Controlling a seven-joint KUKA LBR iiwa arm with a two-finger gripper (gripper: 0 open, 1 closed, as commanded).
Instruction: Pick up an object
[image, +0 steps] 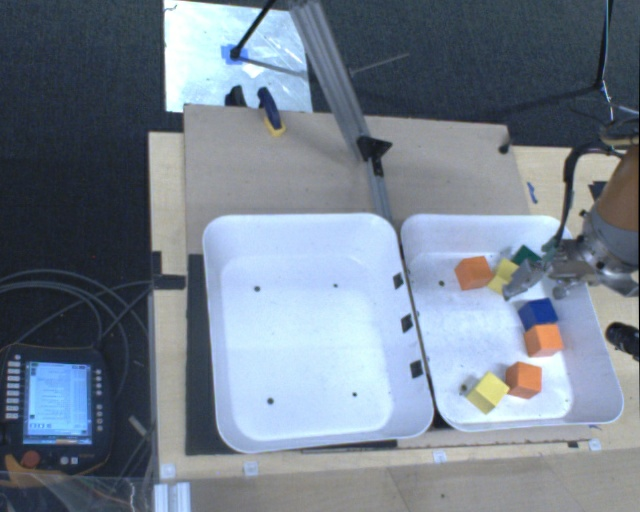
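Two shallow white plastic bins (300, 235) share my bench; beneath the gripper (530, 282), far in the right bin, lies a small yellow cube (504, 273), light and rigid. I'd pinch opposite flat faces.

Arm from right, tool (532, 281) low, wrist bent

Right bin (590, 395) held the blocks: orange cube (473, 272) and yellow block (503, 274) near the back, green piece (525, 255) behind them, blue cube (537, 313) touching an orange one (544, 340), yellow (489, 391) beside orange (524, 379) up front.
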